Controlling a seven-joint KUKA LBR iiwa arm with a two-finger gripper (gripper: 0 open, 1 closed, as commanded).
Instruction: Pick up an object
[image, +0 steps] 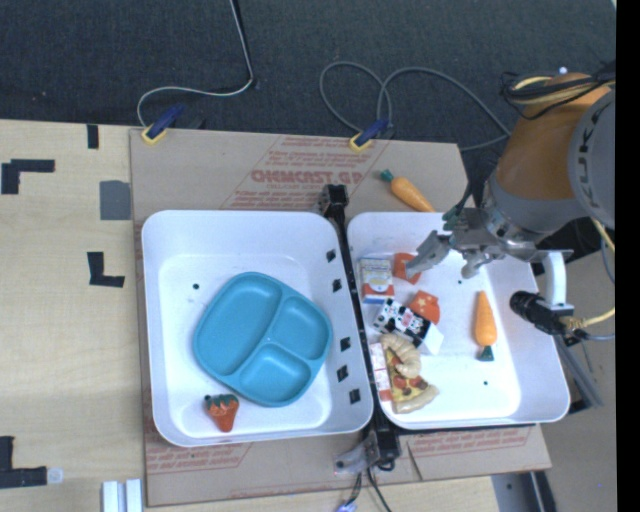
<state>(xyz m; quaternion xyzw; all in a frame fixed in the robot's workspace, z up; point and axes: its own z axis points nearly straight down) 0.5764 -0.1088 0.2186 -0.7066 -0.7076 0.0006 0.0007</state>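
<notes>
Cardboard sheet (290, 180) covers the bench under both bins, with printed red lettering along its far edge and two clips, blue and yellow, at that edge.

Left bin (160, 250): white, shallow. It holds a blue divided plate (262, 338) lying flat near the middle, three compartments showing. A small strawberry toy (222, 411) sits at the near left corner of this bin, just clear of the plate's near rim.

Right bin (530, 390): white, touching the left bin along a black seam. Its left half is crowded. Far to near: a small white packet (376, 272), a red piece (404, 265) beside it, a black-and-white patterned item (404, 321) with another red piece (425, 304) just to its right, then a pizza slice toy (407, 385) at the near end. A carrot toy (485, 320) lies apart from that cluster toward the right, orange, long axis running near to far, green end nearest.

A second carrot (409, 192) lies outside the bins on the cardboard, just beyond the far edge of the right bin.

Arm (550, 150): grey with an orange band, entering from the right, over the far right corner of the right bin.

Gripper (451, 255): fingers spread wide apart, one grey finger angled toward the red piece by the packet, the other pointing down at bare bin floor. Nothing sits between them. The left fingertip is close to that red piece; contact cannot be determined. The carrot toy in the bin lies nearer than the right finger and apart from it.
</notes>
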